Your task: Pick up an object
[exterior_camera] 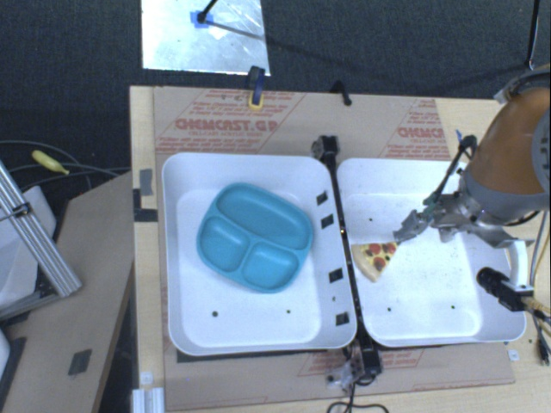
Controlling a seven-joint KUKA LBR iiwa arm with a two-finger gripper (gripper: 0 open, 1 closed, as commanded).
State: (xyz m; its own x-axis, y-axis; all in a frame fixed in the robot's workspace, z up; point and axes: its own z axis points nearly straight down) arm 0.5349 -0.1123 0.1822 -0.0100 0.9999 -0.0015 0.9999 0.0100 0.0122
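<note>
From the overhead camera, I watch my gripper (408, 227) hover just beside the pizza slice (375, 259) at the right bin's (430, 321) left edge, grasping nothing, its opening unreadable; next, I judge, comes a descent onto the slice.

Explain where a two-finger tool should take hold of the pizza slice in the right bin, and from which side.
Probably from above, closing across the two straight sides near the middle of the pizza slice. It lies flat on the right bin's floor, close to the wall dividing the bins, so a sideways approach has little room. The tool sits just up and right of it.
</note>
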